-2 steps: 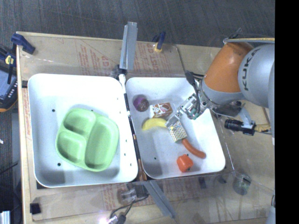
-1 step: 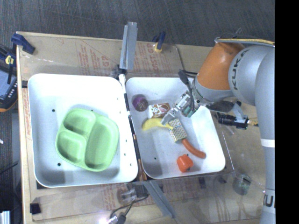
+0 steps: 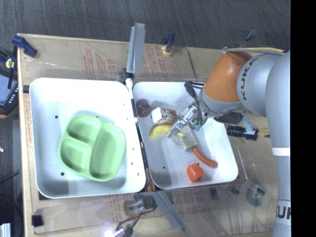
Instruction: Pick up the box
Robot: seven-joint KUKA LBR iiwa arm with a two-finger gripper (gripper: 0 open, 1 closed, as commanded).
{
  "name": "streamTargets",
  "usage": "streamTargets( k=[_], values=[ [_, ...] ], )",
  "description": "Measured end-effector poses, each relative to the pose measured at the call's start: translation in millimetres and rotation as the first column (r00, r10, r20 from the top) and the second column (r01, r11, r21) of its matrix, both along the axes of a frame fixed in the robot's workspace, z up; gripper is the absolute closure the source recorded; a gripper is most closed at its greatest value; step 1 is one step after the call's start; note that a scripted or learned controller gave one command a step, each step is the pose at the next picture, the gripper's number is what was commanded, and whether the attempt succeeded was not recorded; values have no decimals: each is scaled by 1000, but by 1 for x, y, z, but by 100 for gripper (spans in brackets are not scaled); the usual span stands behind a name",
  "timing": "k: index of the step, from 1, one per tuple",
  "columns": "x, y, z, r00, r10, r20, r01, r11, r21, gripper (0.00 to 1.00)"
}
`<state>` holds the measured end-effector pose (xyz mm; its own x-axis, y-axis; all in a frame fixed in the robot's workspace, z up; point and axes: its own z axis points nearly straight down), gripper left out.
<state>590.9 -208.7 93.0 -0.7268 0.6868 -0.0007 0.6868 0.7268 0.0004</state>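
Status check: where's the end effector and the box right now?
End effector low in right white bin, over clutter. Small patterned box just beneath it, grasp unconfirmed. Yellow banana and orange-red sausage crowd close.

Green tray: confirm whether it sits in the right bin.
No. The green tray lies in the left bin; the right bin holds small food items.

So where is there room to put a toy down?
Left bin: bare white floor all around the green tray. Right bin: a bare patch at its lower left, beside the orange toy. Its upper half is crowded under the gripper.
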Motion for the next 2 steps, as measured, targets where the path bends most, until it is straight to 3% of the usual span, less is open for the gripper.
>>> streamTargets(
  k=[1, 2],
  values=[
    [-6, -2, 41, 1000, -25, 1, 25, 1000, -1, 0],
    [-19, 0, 21, 999, 33, -1, -33, 999, 1, 0]
  ],
)
